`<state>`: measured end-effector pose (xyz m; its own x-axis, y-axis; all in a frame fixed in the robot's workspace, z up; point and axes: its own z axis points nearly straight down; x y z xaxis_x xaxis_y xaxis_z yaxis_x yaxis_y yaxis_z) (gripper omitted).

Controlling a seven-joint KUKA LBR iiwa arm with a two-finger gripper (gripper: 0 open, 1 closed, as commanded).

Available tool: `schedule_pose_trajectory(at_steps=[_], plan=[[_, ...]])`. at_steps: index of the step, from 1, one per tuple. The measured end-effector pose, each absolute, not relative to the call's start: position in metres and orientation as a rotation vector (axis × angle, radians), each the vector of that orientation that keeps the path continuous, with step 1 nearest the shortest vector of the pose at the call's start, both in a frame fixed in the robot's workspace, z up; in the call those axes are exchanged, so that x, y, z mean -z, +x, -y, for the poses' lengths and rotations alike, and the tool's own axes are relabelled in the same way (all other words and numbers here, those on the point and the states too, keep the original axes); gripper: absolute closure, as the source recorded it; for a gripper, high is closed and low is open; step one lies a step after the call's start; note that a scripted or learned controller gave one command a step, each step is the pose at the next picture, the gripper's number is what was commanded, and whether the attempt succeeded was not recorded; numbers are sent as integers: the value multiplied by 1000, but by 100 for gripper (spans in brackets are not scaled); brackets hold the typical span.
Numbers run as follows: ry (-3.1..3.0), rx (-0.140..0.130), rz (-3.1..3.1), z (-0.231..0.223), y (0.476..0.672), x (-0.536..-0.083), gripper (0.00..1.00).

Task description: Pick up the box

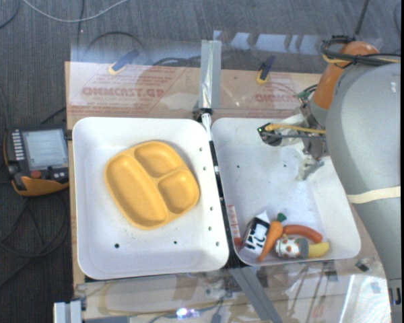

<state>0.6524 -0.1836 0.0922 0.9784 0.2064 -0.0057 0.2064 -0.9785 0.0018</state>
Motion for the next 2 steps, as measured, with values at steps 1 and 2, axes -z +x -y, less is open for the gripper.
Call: schedule_pose_trajectory(at_steps=[1, 2], plan=[[3119, 17, -332, 184, 651, -101, 100], [3119, 18, -333, 183, 652, -101, 0]])
